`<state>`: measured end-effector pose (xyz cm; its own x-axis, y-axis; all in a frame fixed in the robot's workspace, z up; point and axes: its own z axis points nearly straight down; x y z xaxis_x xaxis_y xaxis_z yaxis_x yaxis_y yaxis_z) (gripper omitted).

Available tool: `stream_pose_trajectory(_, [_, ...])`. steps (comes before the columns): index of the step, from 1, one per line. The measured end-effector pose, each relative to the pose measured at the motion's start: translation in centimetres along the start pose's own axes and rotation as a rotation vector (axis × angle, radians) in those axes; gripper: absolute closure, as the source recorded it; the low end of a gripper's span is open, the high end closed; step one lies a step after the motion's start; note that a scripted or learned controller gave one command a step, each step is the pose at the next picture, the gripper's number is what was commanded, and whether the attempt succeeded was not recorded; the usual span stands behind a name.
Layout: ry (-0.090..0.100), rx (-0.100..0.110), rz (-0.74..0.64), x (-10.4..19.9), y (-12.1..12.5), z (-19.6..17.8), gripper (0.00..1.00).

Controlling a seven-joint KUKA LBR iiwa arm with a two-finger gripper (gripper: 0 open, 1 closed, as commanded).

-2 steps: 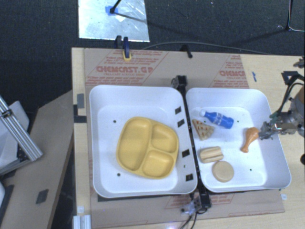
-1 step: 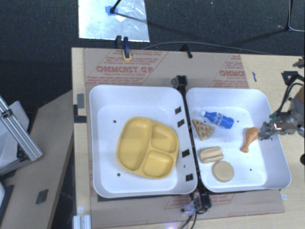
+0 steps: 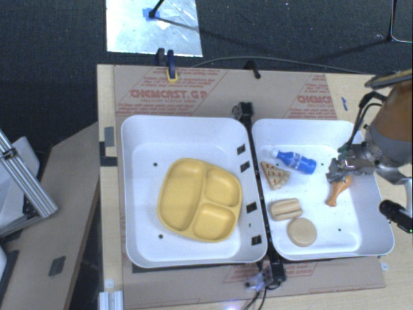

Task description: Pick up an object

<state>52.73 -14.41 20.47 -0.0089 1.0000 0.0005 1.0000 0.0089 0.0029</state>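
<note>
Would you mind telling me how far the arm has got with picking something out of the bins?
Done: the gripper has reached the right bin and sits at the top end of the orange drumstick-shaped toy. In hand: nothing shows as lifted; the toy appears to lie on the bin floor. Left: a confirmed grasp and a lift. The blue bottle, waffle slice, hot dog and round biscuit lie untouched.

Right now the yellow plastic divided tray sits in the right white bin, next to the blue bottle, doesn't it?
Not quite. The camera view shows the yellow plastic divided tray alone in the left white bin. The blue bottle lies in the right white bin.
</note>
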Motion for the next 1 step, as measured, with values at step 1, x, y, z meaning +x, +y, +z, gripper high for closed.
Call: stream_pose_trajectory(1, [0.001,-0.001,-0.002,5.13,2.32,0.48,1.00])
